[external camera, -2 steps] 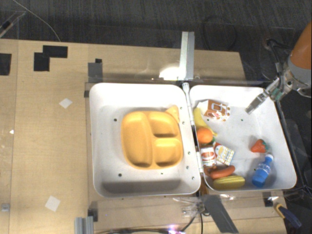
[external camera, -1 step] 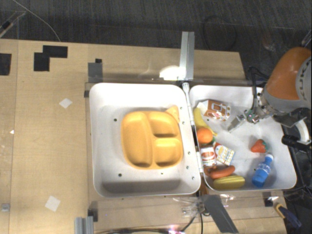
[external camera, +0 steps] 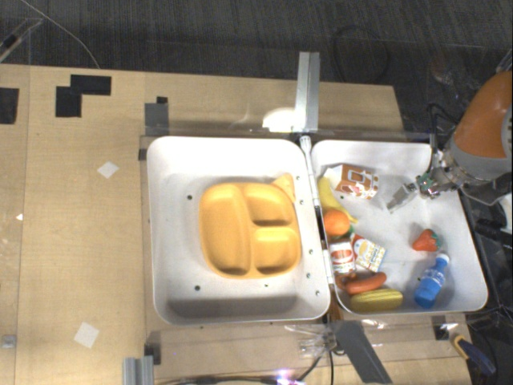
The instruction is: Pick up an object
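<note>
1. Arm [external camera: 487, 131] in from the right, orange band over the far right corner of the right bin [external camera: 473, 295]. Gripper [external camera: 405, 195] low over bare white floor near that bin's back wall.
2. Jaws: too small and foreshortened to tell whether open or closed; nothing seen between them.
3. Candidate objects, all in the right bin: carton [external camera: 355, 181] just left of the gripper; banana [external camera: 327, 194] and orange [external camera: 337, 224] along the left wall; can [external camera: 342, 257] and packet [external camera: 369, 255] mid-bin; sausage [external camera: 366, 282] and yellow piece [external camera: 376, 299] at the front; strawberry [external camera: 426, 240] and blue bottle [external camera: 431, 282] to the right.
4. Left bin [external camera: 172, 215]: yellow tray [external camera: 247, 228] alone, well apart from the gripper.
5. Judged step: descent toward a pick, nothing grasped yet.
6. To do well: favour an isolated target. Strawberry or bottle stand clear of neighbours; carton is nearest.
7. Centre over the target, straddle its narrow side, close only once low.
8. Avoid the front-left cluster; crowding there risks a slipped grasp.
</note>
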Available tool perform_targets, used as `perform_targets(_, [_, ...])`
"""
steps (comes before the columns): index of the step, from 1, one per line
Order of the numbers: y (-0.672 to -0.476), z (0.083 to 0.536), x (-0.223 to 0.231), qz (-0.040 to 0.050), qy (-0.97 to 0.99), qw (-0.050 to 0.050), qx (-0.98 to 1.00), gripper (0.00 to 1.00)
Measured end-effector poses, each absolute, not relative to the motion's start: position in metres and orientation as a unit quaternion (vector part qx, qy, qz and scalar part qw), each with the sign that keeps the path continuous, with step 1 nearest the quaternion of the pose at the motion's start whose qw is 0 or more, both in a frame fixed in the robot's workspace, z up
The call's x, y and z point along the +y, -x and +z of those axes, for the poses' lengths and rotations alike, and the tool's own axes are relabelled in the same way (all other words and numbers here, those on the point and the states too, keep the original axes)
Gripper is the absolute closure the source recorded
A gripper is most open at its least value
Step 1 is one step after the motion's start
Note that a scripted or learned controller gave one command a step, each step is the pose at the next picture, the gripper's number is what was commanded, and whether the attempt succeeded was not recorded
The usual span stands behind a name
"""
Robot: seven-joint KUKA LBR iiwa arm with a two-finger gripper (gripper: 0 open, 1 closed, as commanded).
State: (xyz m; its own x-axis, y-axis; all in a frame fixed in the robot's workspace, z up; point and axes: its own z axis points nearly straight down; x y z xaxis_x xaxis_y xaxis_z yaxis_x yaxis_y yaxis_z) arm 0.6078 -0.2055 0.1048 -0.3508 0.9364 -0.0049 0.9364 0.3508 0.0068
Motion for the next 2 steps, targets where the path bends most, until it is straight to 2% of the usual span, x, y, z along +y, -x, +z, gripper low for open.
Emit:
perform_targets(1, [-0.583,0.088,-0.205,0.0018,-0.541,0.005,0.841,0.00])
perform_targets(2, [-0.563,0.088,-0.205,0.0029,-0.681,0.004,0.732,0.00])
